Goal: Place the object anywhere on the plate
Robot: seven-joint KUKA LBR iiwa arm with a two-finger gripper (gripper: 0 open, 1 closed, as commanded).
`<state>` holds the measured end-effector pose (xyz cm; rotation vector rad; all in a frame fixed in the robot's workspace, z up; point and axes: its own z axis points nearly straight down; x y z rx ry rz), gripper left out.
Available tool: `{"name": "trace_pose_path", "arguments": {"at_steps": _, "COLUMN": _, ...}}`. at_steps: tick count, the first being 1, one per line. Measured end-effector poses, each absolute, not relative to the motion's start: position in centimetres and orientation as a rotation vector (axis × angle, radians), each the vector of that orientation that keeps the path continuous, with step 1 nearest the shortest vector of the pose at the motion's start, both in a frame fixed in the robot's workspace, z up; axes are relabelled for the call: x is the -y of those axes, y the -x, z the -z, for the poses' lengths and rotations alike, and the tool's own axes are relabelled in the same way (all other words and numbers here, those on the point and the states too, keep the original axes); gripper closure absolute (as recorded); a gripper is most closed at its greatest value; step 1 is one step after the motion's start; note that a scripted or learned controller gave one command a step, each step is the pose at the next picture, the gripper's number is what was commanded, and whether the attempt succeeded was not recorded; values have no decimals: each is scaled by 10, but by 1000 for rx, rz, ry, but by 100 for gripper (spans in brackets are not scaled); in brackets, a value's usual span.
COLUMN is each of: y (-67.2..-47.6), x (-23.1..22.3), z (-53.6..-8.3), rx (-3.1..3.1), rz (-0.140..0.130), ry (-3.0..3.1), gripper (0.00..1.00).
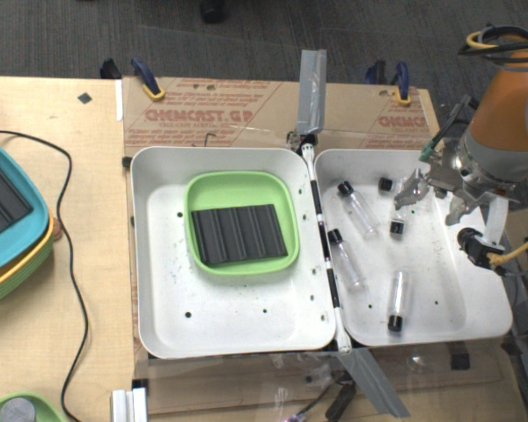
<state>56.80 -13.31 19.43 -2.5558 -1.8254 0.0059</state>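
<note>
the gripper (440, 189) hangs over the right bin (475, 323) (fingers spread, holding nothing); nearest tube (356, 205) lies to its left, slanted; the green plate (286, 192) farther left.

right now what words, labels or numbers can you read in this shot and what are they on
"CHEMCAST GP", in red on the brown cardboard sheet behind the left bin; the last letters are uncertain.
The same red print repeats on the sheet behind the right bin, near, cut off and too blurred to read.
Smaller red print around both: too small to read.
Green plate, tubes: no text seen.
</note>
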Motion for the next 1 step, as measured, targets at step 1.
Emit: {"name": "trace_pose_path", "arguments": {"at_steps": 1, "y": -543, "x": 169, "z": -279, "rx": 1541, "rz": -6, "ry": 2738, "gripper": 0}}
